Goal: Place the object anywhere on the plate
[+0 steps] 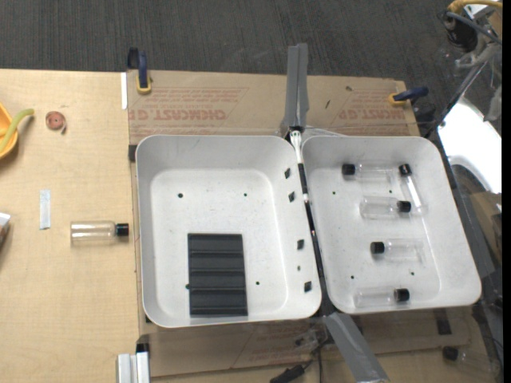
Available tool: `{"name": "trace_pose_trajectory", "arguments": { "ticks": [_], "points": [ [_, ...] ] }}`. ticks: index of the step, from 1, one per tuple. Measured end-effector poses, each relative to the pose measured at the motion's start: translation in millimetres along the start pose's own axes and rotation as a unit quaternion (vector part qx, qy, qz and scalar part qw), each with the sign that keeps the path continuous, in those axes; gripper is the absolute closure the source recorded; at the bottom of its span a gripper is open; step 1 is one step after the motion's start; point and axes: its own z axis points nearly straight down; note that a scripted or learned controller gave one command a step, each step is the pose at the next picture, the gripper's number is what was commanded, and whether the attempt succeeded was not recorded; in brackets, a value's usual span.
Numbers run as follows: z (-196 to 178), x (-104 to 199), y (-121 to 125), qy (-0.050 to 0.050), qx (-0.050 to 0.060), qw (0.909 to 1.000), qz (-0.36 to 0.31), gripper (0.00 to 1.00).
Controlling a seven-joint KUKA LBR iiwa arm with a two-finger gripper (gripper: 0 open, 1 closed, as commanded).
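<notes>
I judged the pick had not yet begun. Four vials [375, 171] lay in the right bin [345, 228], right of centre. The plate [215, 274] sat in the left bin [164, 222], lower centre. The next move called for grasping one vial.

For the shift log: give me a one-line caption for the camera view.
Dark ridged plate in the left bin; clear black-capped bottles in the right bin.
</notes>
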Motion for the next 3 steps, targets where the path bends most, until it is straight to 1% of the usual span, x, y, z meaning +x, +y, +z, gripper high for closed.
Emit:
{"name": "trace_pose_trajectory", "arguments": {
  "ticks": [1,2,3],
  "points": [
    [0.6,-58.8,69.5,0.000,0.001,0.9997,0.024,0.00],
    [0.6,9.1,40.8,0.000,0.000,0.9997,0.023,0.00],
    [-0.1,-53.8,75.5,0.000,0.001,1.0000,0.007,0.00]
  ]
}}
